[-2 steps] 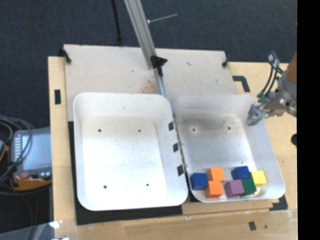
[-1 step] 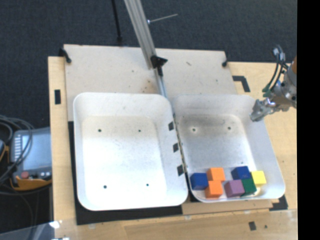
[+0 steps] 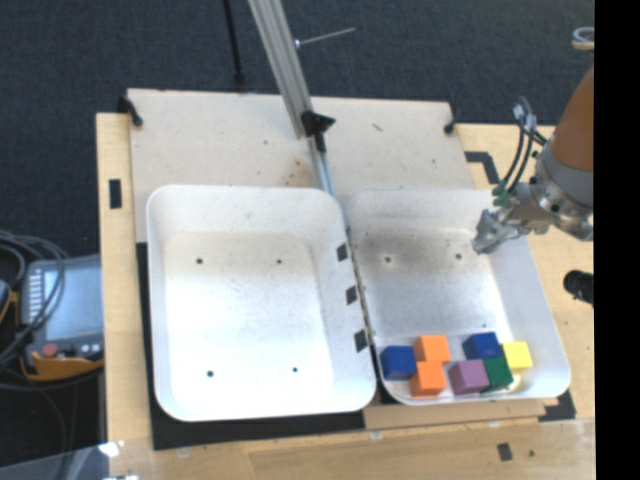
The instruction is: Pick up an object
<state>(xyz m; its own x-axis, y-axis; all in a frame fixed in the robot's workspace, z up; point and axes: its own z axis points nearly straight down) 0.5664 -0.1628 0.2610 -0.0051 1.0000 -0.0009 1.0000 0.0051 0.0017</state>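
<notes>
Metallic tool (image 3: pixel 487 236) — perhaps empty — above blocky cubes (image 3: pixel 455 363)

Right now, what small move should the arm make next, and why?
Probably carry the gripper toward the near end of the right bin before descending. It hangs over the bin's far right part, while the blocks, among them the orange block and the yellow block, sit clustered along the near edge.
</notes>
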